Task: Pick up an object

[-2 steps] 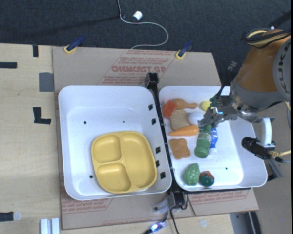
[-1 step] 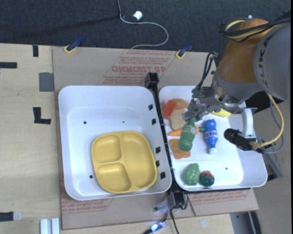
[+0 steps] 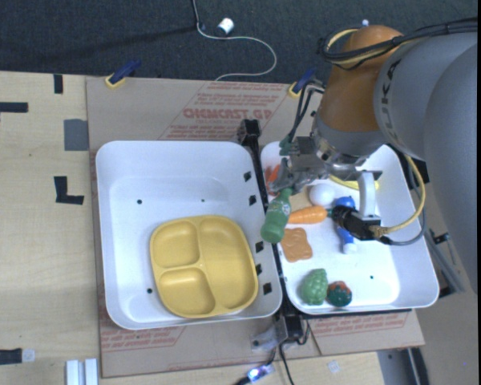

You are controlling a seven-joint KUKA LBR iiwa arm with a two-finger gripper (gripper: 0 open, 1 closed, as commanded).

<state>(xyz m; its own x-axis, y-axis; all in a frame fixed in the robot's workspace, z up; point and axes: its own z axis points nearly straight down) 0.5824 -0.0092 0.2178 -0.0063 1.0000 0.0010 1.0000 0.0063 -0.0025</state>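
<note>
The grey arm (image 3: 433,95) reaches in from the right, its orange band (image 3: 357,87) hanging over the far side of the right bin (image 3: 385,271); beneath both bins a sheet of brown cardboard (image 3: 224,111) with red print lies on the pale bench (image 3: 32,215); the left bin (image 3: 168,175) sits just beside the right one, their walls touching along the middle; a yellow divided plate (image 3: 202,265) with three compartments lies flat in the near half of the left bin, close to the dividing wall; the gripper (image 3: 285,189) points down at the far left corner of the right bin, right over that wall, and it is pinching the far end of a green bottle-shaped toy (image 3: 275,221), which hangs slanted toward the near left and overlaps the rim between the two bins; in the right bin, an orange-brown waffle-like piece (image 3: 296,245) lies just to the near right of the green toy; an orange carrot (image 3: 308,214) lies on its side just beyond the waffle-like piece, beside the green toy; a knobbly green lump (image 3: 313,285) sits near the bin's near wall; a white egg (image 3: 321,192) rests just beyond the carrot, under the wrist; a small red and green piece (image 3: 339,294) lies touching the lump on its right.
</note>
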